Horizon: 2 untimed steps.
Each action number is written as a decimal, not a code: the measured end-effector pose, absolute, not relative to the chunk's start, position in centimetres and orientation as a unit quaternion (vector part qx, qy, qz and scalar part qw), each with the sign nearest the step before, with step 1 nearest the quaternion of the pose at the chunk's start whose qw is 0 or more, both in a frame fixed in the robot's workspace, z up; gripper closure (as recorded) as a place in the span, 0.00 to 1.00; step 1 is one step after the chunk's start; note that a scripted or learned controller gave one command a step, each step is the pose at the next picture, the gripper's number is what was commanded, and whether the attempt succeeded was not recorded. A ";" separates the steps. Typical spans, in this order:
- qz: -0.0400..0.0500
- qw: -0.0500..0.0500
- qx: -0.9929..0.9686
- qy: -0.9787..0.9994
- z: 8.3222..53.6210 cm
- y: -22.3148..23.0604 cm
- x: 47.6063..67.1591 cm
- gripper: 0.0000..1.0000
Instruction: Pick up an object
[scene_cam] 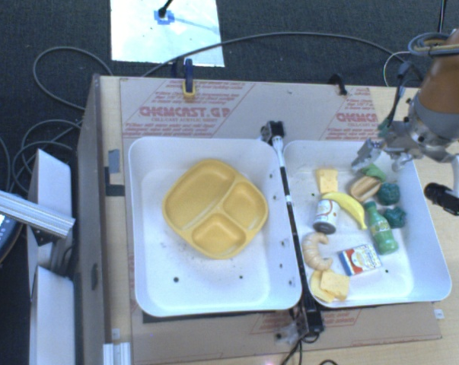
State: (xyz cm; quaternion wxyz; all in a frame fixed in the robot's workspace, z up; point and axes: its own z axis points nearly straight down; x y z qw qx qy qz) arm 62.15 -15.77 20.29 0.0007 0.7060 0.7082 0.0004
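Just below claw (384, 154), spread wide w/ nothing held, hot dog (364, 185) lies in rt bin (435, 280).

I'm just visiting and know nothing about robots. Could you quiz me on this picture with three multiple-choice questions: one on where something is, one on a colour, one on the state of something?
1. Where does the divided plate lie?
A. in the left bin
B. in the right bin
C. on the floor

2. What colour is the small bottle in the right bin?
A. red
B. green
C. blue

3. How does the banana lie?
A. hanging from the tool
C. on the plate
B. on the floor of the right bin

Answers:
1. A: the yellow plate fills the middle of the left bin.
2. B: it is green, beside the banana.
3. B: it rests among the toys, apart from the tool above the bin's far corner.
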 end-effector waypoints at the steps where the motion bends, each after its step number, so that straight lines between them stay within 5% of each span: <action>1: 0.000 0.001 0.707 0.708 8.4 -14.1 59.1 0.00; 2: 0.001 0.001 0.706 0.708 9.5 -14.2 59.1 1.00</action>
